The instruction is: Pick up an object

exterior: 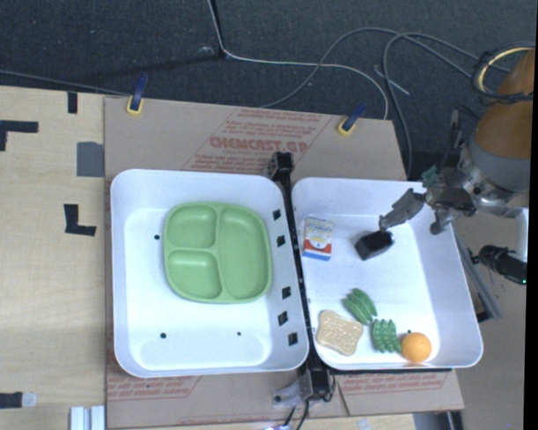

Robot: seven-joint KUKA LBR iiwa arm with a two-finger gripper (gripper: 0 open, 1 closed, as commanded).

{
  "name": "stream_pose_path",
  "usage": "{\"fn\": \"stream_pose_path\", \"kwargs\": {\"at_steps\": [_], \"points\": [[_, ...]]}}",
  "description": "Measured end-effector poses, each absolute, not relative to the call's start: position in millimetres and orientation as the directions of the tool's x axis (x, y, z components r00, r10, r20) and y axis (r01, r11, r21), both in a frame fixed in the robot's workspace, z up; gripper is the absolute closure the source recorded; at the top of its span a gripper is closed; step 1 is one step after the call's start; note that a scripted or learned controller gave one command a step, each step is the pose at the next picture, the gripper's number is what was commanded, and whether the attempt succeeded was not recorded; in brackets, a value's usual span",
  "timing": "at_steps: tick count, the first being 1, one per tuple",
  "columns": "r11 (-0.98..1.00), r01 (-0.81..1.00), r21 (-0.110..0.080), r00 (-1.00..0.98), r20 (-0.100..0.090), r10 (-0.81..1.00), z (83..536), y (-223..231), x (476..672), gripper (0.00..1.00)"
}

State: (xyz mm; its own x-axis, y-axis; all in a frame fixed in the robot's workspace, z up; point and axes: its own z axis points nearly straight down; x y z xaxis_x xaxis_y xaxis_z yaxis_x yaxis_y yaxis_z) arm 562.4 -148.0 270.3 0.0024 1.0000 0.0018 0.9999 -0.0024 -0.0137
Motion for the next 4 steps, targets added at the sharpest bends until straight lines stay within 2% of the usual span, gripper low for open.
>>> {"fn": "stream_pose_path", "kwargs": {"at_steps": [1, 2, 3, 4], "points": [[0.001, 1.000, -0.002, -0.001, 0.000, 1.000, 277.4, -147.5, 564.4, 0.00], [0.001, 1.000, -0.004, -0.001, 0.000, 1.000, 233.3, -143.6, 560.6, 0.00], [0.001, 1.000, -0.005, -0.001, -0.001, 1.000, 176.2, -141.7, 569.6, 0.00], [0.000, 1.000, -0.005, 0.000, 0.000, 1.000, 131.6, -144.9, 564.8, 0.00]]}}
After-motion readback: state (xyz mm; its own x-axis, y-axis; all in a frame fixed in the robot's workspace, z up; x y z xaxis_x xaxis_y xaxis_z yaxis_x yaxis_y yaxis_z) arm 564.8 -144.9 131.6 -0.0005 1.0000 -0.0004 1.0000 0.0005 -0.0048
